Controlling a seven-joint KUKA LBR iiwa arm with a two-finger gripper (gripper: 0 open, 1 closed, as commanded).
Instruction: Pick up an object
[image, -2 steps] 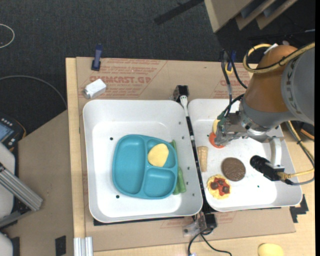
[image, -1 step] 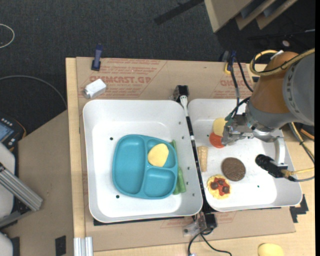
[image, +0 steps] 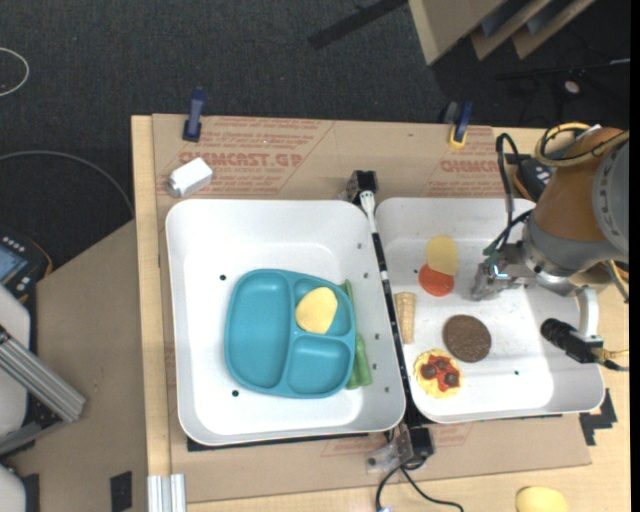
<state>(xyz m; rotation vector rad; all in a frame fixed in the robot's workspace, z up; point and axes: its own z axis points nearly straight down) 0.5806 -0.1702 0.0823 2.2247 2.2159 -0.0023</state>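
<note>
My gripper (image: 487, 281) hangs low in the right bin (image: 520, 390), near the middle of it. Just to its left lies a yellow piece with a round orange-red end (image: 438, 267), apart from the gripper by a small gap. A brown round cookie (image: 467, 337) lies below the gripper. A small pizza-like disc (image: 438, 372) with red dots sits at the bin's front. Beside the bin's left wall lies a beige stick (image: 404, 315). I see nothing held in the gripper.
The left bin (image: 200, 390) holds a teal divided plate (image: 262, 335) with a yellow lump (image: 317, 310) in its upper right compartment and a green strip (image: 357, 350) along its right edge. A small white block (image: 190, 177) lies on the bench behind the left bin.
</note>
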